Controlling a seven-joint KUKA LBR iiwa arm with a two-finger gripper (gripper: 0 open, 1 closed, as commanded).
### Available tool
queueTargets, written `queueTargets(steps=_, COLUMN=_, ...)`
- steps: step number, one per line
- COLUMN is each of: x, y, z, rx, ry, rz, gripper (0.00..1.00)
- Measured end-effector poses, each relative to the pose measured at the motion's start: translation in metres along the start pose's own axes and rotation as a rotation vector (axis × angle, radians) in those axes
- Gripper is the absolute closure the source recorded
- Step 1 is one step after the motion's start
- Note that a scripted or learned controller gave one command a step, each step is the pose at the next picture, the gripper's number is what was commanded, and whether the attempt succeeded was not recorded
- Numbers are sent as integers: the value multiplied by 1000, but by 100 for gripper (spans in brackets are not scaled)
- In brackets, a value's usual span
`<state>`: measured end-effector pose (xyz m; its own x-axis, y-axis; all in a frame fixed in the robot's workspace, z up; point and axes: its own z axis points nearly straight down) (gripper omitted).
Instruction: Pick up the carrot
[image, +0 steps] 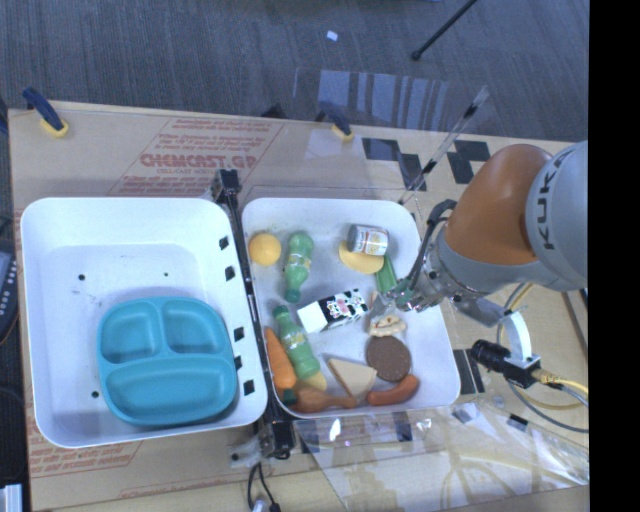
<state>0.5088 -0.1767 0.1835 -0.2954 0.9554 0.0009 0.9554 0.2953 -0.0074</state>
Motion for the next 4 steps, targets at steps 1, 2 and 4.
queueTargets(steps=1, x=61, y=10, z=2, rx=4, ry=5, rz=276, gripper=100)
queueTargets(steps=2, x=31, y=-24, z=-66, rx=-4, ry=-1, rz=188, gripper=100)
queueTargets(steps=4, x=-22, y=-41, z=-8, rx=1, ry=3, rz=31, gripper=100)
